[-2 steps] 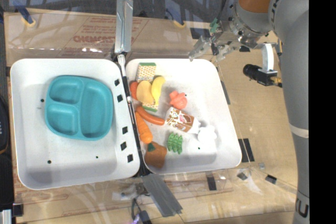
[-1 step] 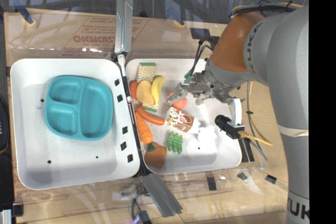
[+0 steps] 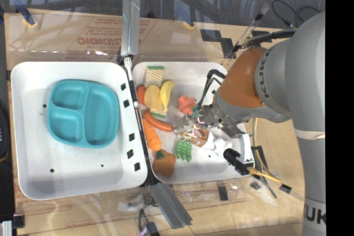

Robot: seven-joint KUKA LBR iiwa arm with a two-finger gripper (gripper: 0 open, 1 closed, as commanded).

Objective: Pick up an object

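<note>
**One fixed camera looking down on both bins**

A single camera is sitting above the tabletop (image 3: 66,41) and is looking down at a slant, so the far edge is lying toward the top of the view. It is standing far enough back to be taking in both shallow white plastic bins side by side: the left-hand bin (image 3: 27,135) is lying on the view's left, the right-hand bin (image 3: 215,171) at centre. The grey arm with its orange band (image 3: 246,83) is reaching in from the view's right, looming large there and covering that bin's right side.
</note>
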